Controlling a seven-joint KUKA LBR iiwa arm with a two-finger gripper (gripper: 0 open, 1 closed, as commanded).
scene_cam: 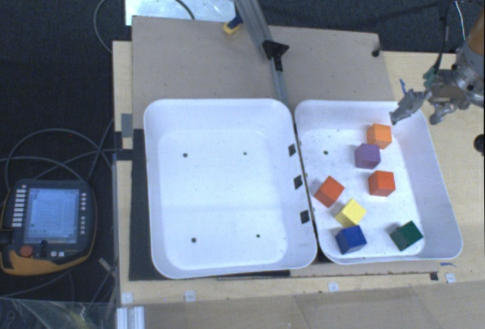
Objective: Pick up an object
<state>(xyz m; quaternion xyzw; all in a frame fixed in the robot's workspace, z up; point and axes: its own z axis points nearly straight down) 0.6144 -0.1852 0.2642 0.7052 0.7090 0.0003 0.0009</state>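
Observation:
The right bin (438,168) holds several cubes: an orange one (380,135) at the far end, a purple one (367,155), an orange-red one (382,183), another orange one (329,191), a yellow one (352,211), a blue one (351,238) and a green one (407,235). My gripper (421,111) hangs over the bin's far right rim, just right of and above the far orange cube. It is open, its fingers (402,108) spread apart with nothing between them.
The left bin (220,183) lies beside the right one. A grey pole (250,1) slants down to the bins' far edge. A teach pendant (47,225) with cables lies on the floor at the left.

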